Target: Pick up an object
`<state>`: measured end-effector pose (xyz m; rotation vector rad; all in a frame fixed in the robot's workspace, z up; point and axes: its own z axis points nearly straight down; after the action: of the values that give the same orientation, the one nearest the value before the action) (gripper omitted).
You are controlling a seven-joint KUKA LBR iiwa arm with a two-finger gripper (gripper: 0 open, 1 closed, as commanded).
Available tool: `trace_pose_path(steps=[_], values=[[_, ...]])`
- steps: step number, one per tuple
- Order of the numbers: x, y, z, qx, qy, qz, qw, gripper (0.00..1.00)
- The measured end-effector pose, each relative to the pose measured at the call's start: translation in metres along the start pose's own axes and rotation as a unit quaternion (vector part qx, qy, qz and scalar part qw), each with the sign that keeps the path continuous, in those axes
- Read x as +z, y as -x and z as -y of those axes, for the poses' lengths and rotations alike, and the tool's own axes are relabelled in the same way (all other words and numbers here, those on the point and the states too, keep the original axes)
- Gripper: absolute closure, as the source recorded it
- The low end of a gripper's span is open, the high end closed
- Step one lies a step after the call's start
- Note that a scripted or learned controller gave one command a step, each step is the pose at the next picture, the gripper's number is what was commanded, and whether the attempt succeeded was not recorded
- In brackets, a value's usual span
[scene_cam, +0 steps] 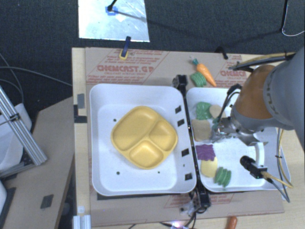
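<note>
The arm (271, 97) reaches in from the right and bends down over the right bin (248, 185), its grey body and orange band covering much of the bin's upper right part. The gripper (217, 132) sits low at the bin's left side, just beside a tan block (201, 129); whether it is spread or pressed together cannot be told from this angle. Near it lie a green leafy piece (203, 110), a purple piece (205, 151), a pale yellow piece (209, 168) and a green ribbed piece (222, 176) (all small toy foods, well within the bin). The left bin (102, 104) holds a yellow divided plate (144, 136). On the surface (157, 68) beyond the bins rests a toy carrot (206, 72) next to another green piece (197, 79).
</note>
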<state>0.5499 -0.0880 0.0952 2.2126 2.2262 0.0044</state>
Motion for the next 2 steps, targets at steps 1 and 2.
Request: trace_pose_path(steps=[1, 2], values=[[-0.093, -0.101, 0.062, -0.002, -0.001, -0.002, 1.0, 1.0], [-0.089, -0.148, 0.049, -0.002, -0.001, -0.001, 1.0, 1.0]])
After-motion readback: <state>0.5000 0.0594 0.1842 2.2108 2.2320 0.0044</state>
